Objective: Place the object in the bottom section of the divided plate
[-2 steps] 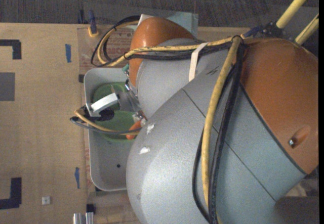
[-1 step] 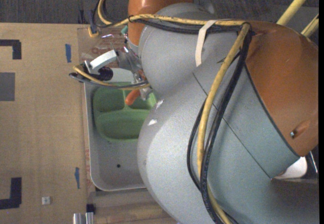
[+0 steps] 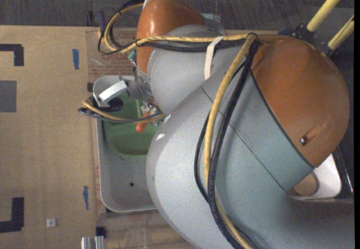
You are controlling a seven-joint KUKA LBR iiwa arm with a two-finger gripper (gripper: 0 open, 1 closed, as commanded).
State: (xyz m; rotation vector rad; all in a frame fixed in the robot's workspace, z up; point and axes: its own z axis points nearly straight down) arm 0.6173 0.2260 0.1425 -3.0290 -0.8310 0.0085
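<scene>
A green plate lies in a white bin at the left of the middle. A small orange object shows at the plate's right edge, just under the arm. My gripper hangs over the plate close to that orange object, mostly hidden by the wrist and the big grey arm. I cannot see whether the orange object is between the gripper's tips or lying on the plate. The plate's dividers are hidden.
The grey and orange arm covers most of the view. A corner of a second white bin with a tan object peeks out at lower right. A tan board with blue tape lies to the left.
</scene>
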